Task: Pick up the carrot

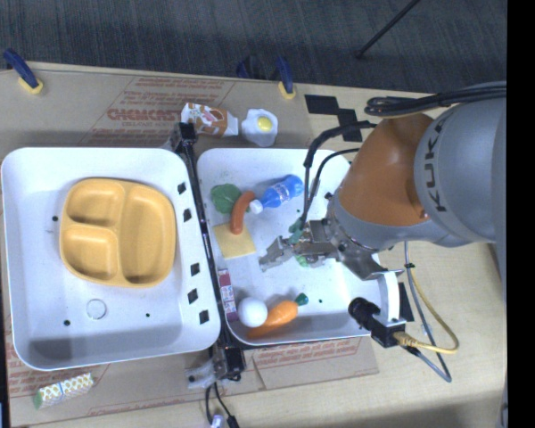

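We see the carrot [279, 315] lying in the right bin [339, 326], down at that bin's near edge, with its green top pointing away from the divider between the two bins. A white egg [252, 311] sits just beside the carrot, touching its blunt orange end on the side toward the divider.

The gripper [276, 255] hangs over the middle of the right bin, farther from the near edge than the carrot and well apart from it. We cannot tell how wide its jaws stand, and we see nothing between them. The grey arm [446, 176] with its orange band [383, 172] covers the side of the right bin away from the divider.

Between the gripper and the divider a yellow cheese slice [235, 241] lies flat on the bin floor. A sausage [240, 212] rests beyond the cheese, touching a green vegetable [224, 196] beside it. A blue bottle [278, 191] lies on its side toward the right bin's far edge.

Across the divider, the left bin [27, 266] holds a yellow compartment tray [119, 230]. Beyond the right bin's far edge, on the cardboard, stand a small carton [206, 119] and a pale yellow cup [260, 127].
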You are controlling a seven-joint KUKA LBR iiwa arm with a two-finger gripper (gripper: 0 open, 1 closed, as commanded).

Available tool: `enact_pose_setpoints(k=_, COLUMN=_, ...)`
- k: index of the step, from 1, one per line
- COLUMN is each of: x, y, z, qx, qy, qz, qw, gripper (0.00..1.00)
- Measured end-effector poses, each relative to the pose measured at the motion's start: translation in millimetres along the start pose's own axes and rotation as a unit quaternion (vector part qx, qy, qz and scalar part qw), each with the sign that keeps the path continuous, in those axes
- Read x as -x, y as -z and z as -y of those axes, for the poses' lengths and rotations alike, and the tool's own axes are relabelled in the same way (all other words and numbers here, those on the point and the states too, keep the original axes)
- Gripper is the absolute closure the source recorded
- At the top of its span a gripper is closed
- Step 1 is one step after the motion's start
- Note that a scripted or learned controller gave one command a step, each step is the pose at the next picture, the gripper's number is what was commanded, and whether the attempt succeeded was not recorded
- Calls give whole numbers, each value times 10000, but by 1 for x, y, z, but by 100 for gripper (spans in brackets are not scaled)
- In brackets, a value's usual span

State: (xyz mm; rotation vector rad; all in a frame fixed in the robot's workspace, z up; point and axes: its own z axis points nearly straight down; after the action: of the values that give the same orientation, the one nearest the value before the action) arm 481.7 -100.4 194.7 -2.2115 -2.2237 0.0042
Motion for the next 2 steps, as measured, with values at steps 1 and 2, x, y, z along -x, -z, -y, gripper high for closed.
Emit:
enact_pose_setpoints(k=1, x=9, y=-87, z=-108, qx=2, qy=321, qz=5, qw=9995, gripper=0)
enact_pose_setpoints(k=2, x=9, y=-77, z=-108, qx=1, qy=345, qz=10, qw=9994, gripper=100)
